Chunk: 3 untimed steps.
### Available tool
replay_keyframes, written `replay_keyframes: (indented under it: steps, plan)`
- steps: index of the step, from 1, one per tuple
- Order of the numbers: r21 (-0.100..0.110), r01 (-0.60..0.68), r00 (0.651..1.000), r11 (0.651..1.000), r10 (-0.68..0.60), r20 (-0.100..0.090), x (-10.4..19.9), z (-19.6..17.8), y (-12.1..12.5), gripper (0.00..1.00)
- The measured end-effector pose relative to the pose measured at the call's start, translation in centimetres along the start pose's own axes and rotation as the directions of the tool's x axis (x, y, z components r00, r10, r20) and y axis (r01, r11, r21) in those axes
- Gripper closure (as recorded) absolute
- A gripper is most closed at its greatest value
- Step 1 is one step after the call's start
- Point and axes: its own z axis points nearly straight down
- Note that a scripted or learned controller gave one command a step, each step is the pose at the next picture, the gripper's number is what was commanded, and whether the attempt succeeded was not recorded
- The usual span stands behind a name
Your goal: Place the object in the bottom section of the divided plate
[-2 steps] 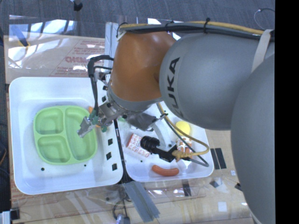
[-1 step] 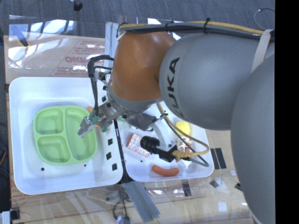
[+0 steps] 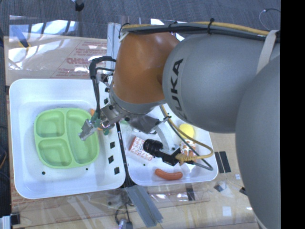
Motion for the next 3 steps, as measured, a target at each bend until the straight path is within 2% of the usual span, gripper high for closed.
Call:
replay_keyframes:
  steps: [3]
  plan:
    - [0.000, 0.000, 1.000, 1.000, 0.000, 0.000, 0.00, 0.00, 0.00, 0.00]
